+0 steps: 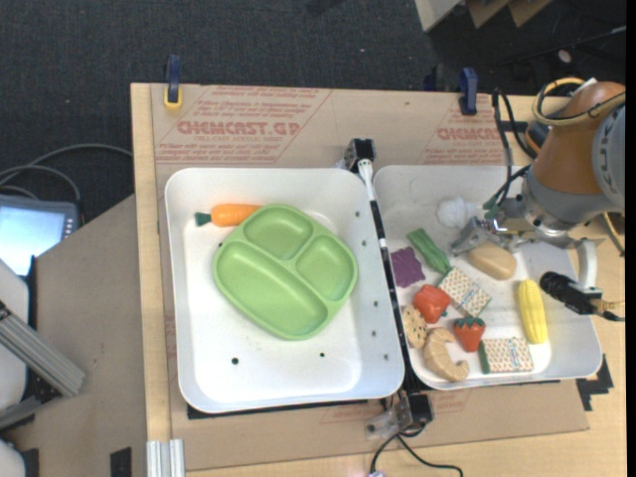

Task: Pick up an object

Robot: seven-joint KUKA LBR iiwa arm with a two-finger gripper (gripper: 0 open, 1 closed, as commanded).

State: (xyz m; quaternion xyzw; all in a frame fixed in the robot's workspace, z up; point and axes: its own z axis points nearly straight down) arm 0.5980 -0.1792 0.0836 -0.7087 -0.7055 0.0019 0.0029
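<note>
My claw [484, 229] low in right bin [586, 361], just above tan bread-like piece [493, 261] — likely target. Can't tell whether claw is released or clenched; too small, metal blurs together. Advice to self: centre over piece, descend straight, close across narrow side. Neighbours close — checkered cracker [464, 290], green strip [429, 250], white puff [453, 210] — avoid nudging. Corn [533, 311] further off. Left bin [189, 366] holds green divided plate [286, 270], carrot [230, 215]. Bench tan board; dark carpet beyond.

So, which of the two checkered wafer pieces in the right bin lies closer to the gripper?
The upper checkered wafer, lying beside the red tomato, is closer to the gripper. The other wafer lies at the bin's front edge, farther away.
</note>
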